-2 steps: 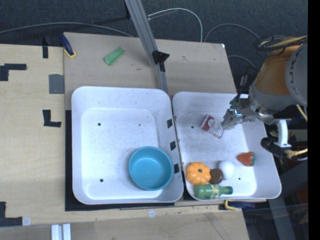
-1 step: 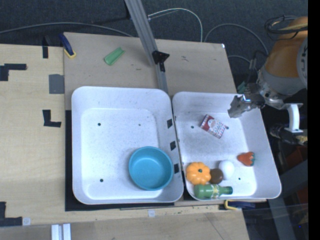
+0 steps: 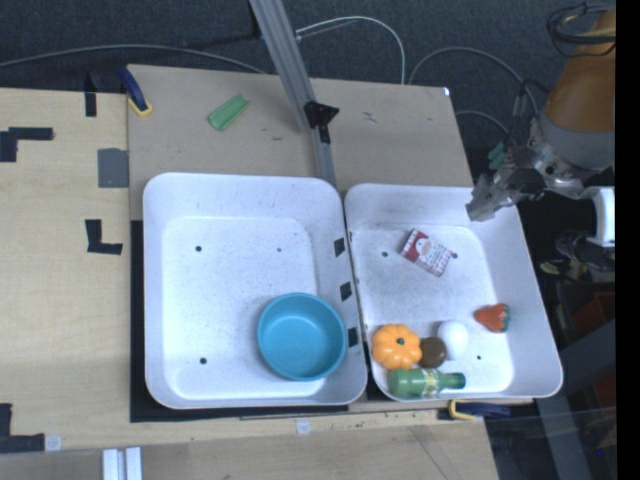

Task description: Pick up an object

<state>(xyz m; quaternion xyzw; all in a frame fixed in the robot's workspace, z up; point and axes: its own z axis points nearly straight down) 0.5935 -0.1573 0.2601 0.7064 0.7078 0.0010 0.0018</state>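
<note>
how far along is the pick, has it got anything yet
Nothing looks picked yet. The robot's hand sits at the right white bin's upper right rim, away from every object. In that bin lie the red and white packet, red strawberry toy, orange pumpkin, white egg and green bottle. Choosing, reaching, gripping and lifting remain.

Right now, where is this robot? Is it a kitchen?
Probably a robot lab, not a kitchen: two white bins on a taped wooden bench, toy food like a little pumpkin, and loose cables.
</note>
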